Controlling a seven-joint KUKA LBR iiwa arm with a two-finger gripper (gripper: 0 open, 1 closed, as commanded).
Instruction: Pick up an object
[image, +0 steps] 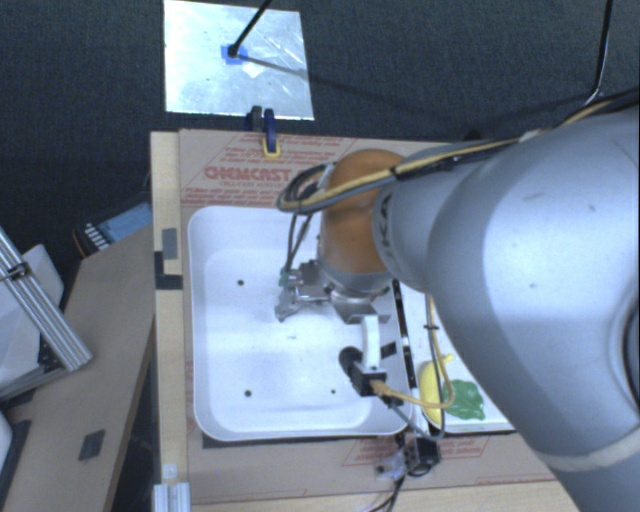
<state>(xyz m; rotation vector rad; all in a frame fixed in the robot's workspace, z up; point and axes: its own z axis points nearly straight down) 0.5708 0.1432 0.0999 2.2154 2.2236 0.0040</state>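
Left bin (215, 300): shallow, white, with rounded corners. Its floor is bare apart from a few small dark dots. The far rim lies just beside the printed cardboard sheet (240, 172), and the near rim stops just short of the bench's near edge. The open floor runs along the left side and the near-left corner.

Arm (520, 260): a grey mass that covers the right half of the scene. The orange band (350, 225) sits over the bin's far-right part.

Gripper (290, 300): hangs over the middle of the left bin, below the orange band, with cables looped around it (its fingers are too small and cluttered for me to tell whether they are spread or pressed together). Nothing shows between them.

Right bin (495, 425): only a sliver of it shows under the arm, at the near right.

Yellow object (431, 385): elongated. It lies in that right sliver, touching a green object (465, 400), to the right of and nearer than the gripper, across the rim that divides the bins, and well apart from the gripper.

Blue-and-yellow clamp (266, 130): sits at the cardboard's far edge.
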